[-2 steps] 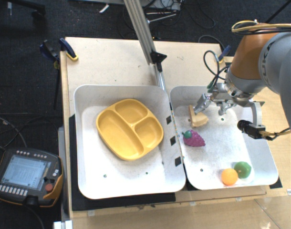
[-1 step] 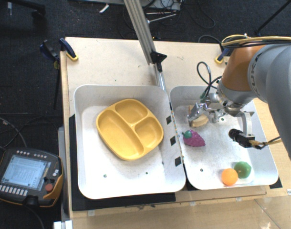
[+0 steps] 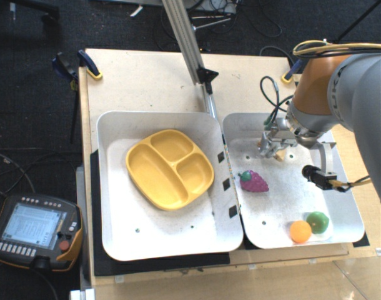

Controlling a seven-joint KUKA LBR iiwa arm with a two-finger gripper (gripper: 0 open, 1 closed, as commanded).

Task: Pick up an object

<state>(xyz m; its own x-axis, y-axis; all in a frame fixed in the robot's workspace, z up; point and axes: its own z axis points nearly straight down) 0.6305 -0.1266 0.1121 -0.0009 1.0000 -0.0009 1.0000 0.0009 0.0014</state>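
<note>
Grey arm enters from the right; we note its tool [image 3: 273,147] low over the right bin [image 3: 340,211], the fingers small and blurred, so we cannot tell their state. Nothing is seen between them. Purple grapes [image 3: 255,181] lie near, apart. Orange ball [image 3: 300,231] touches green ball [image 3: 317,221]. Yellow divided plate [image 3: 170,168] occupies the left bin [image 3: 115,230].

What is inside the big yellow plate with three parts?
Nothing lies in the yellow three-part plastic plate; all three compartments look bare. It sits in the left white bin, and the bin floor under the plate is covered.
</note>
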